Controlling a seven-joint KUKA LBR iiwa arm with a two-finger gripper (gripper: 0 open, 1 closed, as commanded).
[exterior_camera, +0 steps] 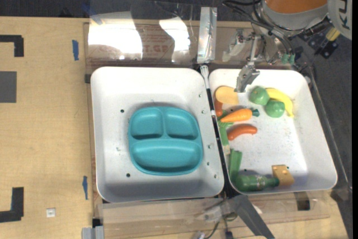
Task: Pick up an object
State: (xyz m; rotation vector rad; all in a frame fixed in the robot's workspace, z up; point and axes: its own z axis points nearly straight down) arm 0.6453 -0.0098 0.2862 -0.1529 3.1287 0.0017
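Note:
My gripper [245, 80] hangs over the far left part of the right bin [302, 143], under the arm's orange band. Its tip is just above a pale orange piece [225, 94] and beside a green round piece [258, 94]. I see nothing held in it. Near it lie a second green piece [274, 108], a yellow banana [284, 100], a carrot [237, 115] and a red-orange pepper [241, 131]. At the bin's near side lie a green bottle [255, 181], a small green piece [235, 160] and a tan block [283, 174].
The left bin [112, 92] holds a teal divided plate [165, 139]. A clear plastic sheet [145, 36] stands behind the bins. Cables and fittings [263, 47] hang at the wrist behind the right bin. A wooden bench top [39, 137] lies to the left.

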